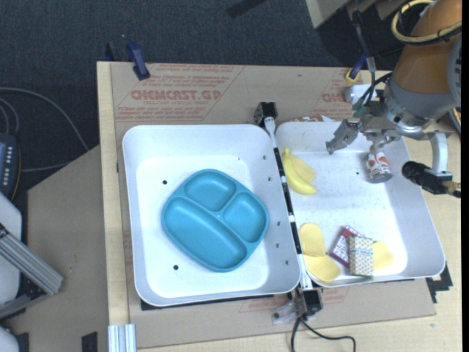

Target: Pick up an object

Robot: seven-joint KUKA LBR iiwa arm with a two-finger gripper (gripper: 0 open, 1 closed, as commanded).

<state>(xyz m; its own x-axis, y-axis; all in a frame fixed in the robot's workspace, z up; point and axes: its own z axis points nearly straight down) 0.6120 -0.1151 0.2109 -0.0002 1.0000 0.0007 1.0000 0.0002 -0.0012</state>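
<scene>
The counter [220, 94], a brown board with red lettering, lies under and around the gripper and carries two white bins side by side. The left bin [146, 152] sits well left of the gripper and holds a blue divided plate [214, 218], lower and far to its left. The right bin [418, 218] lies directly beneath the gripper. The gripper [344, 139] hangs over that bin's upper part on the grey arm [421, 79]; its fingers look spread apart with nothing between them. Just below and left of the gripper lies a yellow banana [298, 174]. Near its right lies a small red and white can [379, 165], apart from the fingers. Well below the gripper, at the bin's near end, lie yellow pieces [316, 251] beside a small patterned box [353, 250].
</scene>
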